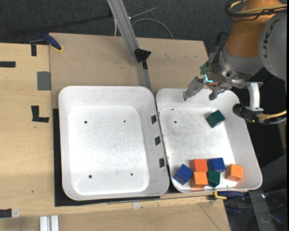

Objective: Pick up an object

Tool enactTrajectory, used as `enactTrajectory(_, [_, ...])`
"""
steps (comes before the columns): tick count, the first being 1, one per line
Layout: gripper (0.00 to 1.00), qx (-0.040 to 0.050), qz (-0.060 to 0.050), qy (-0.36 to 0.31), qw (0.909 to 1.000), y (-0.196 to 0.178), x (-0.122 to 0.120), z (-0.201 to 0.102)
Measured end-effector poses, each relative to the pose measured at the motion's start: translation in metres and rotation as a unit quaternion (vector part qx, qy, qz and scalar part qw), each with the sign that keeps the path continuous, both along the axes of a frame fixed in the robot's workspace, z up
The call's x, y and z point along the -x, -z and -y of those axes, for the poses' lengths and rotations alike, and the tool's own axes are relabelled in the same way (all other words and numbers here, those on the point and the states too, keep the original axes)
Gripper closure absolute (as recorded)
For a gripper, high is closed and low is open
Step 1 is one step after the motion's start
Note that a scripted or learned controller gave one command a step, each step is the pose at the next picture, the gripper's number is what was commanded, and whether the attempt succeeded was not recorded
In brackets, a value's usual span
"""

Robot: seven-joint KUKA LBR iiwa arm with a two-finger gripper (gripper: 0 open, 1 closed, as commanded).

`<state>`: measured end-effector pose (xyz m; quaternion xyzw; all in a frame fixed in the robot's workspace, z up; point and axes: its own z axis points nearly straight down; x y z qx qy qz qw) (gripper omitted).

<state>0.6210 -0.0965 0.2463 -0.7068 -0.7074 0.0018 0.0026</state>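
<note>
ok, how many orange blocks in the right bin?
3. All sit in the cluster at the near edge of the right bin: one orange block at the cluster's top, one right below it, one at the far right. More could hide under the pile.

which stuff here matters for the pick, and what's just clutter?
Job:
- gripper, open, over the right bin's far edge
- lone green block, nearest it
- block cluster at the near edge: blue, orange, green
- right bin holding them

Lying about:
- left bin
- blue clamp
- black tape marks
</note>
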Motion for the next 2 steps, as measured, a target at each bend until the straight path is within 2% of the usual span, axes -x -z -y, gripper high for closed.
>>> enactTrajectory(1, [0.00,0.0004,0.002,-0.001,1.0000,-0.003,-0.001,0.000])
enactTrajectory(2, [0.00,0.0009,0.000,-0.001,1.0000,0.057,-0.008,-0.003])
